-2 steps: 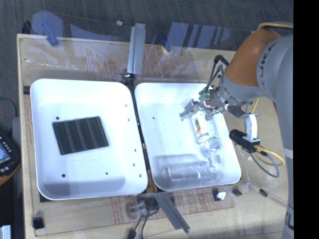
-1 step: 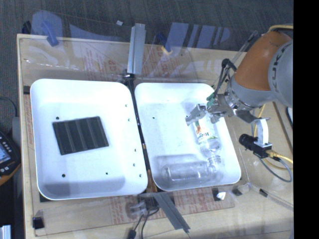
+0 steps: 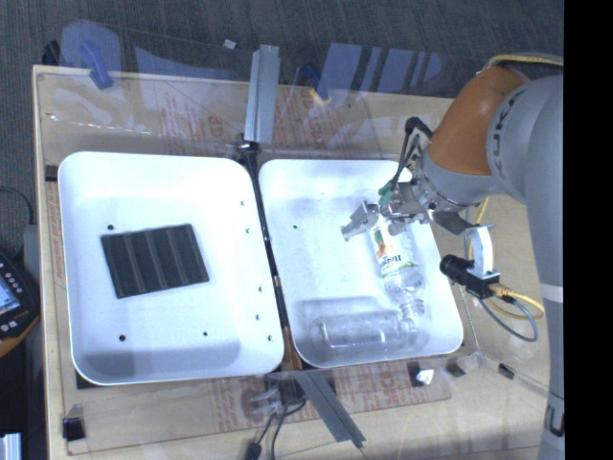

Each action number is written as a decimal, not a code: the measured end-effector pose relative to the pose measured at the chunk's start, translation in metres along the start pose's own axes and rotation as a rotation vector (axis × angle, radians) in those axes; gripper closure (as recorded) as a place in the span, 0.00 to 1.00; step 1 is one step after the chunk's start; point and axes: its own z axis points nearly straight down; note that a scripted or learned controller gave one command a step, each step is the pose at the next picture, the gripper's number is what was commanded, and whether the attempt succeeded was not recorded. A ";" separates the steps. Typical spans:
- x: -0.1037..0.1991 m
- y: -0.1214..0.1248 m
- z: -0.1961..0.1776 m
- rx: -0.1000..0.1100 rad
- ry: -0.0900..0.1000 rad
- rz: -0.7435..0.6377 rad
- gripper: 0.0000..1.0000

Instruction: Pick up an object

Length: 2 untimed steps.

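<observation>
Gripper (image 3: 375, 217) right of centre, over labelled bottle (image 3: 396, 260) in right bin (image 3: 287, 257); finger state unclear, can't tell.

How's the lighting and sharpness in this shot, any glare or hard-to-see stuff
Camera view: even, soft lighting with faint shadows inside the white bins; the picture is slightly soft overall. The clear bottle nearly vanishes against the right bin, while the dark ridged pad stands out sharply. The gripper blurs into clutter.
</observation>
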 end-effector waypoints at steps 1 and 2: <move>0.000 -0.008 -0.010 0.000 0.001 -0.030 0.00; 0.000 -0.008 -0.010 0.000 0.001 -0.029 0.00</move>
